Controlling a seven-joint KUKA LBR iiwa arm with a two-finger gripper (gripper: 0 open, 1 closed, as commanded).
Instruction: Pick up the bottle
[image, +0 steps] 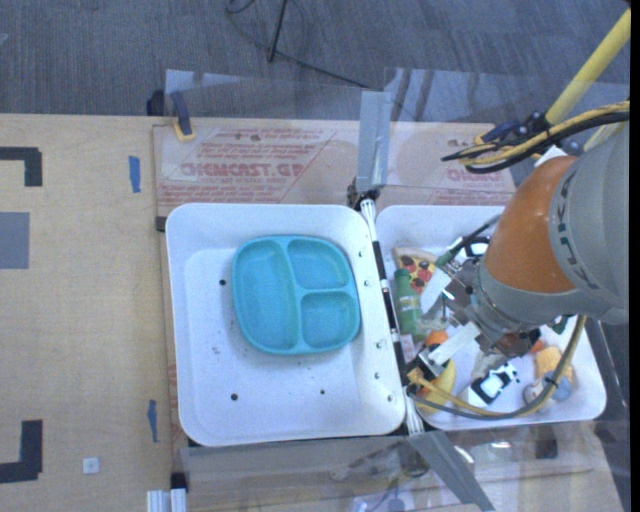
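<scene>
Here the green bottle (407, 298) lies just left of the arm's jaws, whose state I cannot tell.

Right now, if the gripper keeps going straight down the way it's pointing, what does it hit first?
Probably the pile of small things under the gripper in the right bin, not the green bottle, which lies off to the side by the divider. Depth is hard to judge.

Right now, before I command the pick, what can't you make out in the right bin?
- Tool: the arm's wrist covers it in the camera view, so its state is unreadable.
- Bottle: the green body shows by the bin's left wall; its lower end runs under clutter.
- Right bin: the arm hides much of its contents.
- Small items near the arm: too jumbled to identify.
</scene>
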